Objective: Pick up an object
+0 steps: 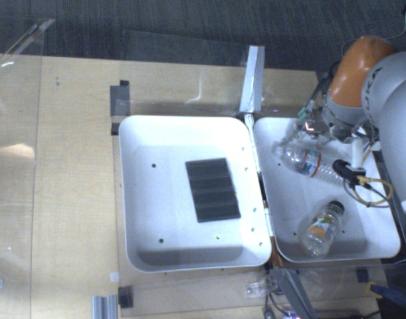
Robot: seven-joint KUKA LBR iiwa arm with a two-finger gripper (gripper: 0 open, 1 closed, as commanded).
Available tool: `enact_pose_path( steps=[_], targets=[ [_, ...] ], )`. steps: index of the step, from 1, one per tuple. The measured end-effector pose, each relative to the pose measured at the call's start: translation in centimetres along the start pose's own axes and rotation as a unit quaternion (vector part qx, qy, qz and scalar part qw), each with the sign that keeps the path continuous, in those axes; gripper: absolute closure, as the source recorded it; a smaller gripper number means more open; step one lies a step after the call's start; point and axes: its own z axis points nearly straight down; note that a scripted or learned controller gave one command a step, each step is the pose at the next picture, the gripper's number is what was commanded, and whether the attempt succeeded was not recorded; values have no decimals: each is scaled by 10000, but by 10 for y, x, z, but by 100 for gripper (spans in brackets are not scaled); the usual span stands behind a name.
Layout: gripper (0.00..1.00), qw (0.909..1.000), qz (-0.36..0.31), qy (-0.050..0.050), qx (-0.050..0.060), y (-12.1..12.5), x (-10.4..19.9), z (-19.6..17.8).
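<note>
We judge the approach step: gripper (310, 126) low over the upper bottle (307, 160) in the right bin (382, 241), finger state untellable; next, close and lift.

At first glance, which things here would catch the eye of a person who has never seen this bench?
The dark ribbed pad lies alone in the middle of the left bin. In the right bin, two clear bottles stand out: the far bottle under the arm, the near bottle by the front wall.
</note>
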Motion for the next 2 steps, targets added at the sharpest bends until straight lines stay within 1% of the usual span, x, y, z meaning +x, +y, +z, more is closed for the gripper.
enact_pose_path(
  steps=[1,2],
  targets=[
    [0,9997,-263,10,-8,-54,28,-2],
    [0,9993,387,10,-8,-53,27,-1]
  ],
)
